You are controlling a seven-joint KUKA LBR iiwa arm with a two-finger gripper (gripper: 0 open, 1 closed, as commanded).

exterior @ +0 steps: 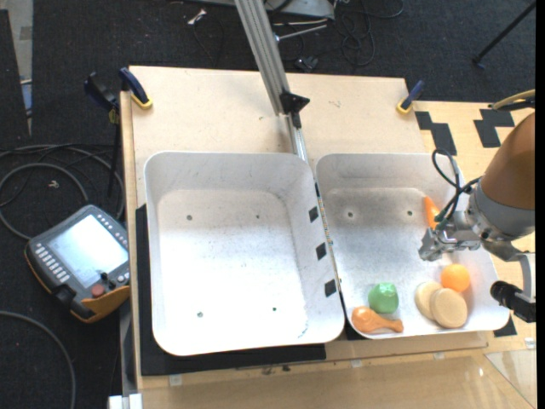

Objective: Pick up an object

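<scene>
The right bin (375, 186) holds several small objects along its near and right sides. A green ball (384, 296) lies near the front, with an orange-tan squash-shaped piece (375, 319) just in front of it. Two beige round pieces (443, 303) sit at the front right, and an orange ball (456, 278) rests behind them. A thin orange carrot-like piece (431, 209) lies by the right wall. My gripper (432, 250) hangs low at the right side of this bin, between the carrot piece and the orange ball, with nothing visibly in its hold.
The left bin (170, 228) stands beside the right one, their walls meeting at mid-bench. A slanted metal pole (266, 45) rises from the back between the bins. Clamps (136, 88) mark the bench's back corners. A teach pendant (78, 258) lies on the floor at left.
</scene>
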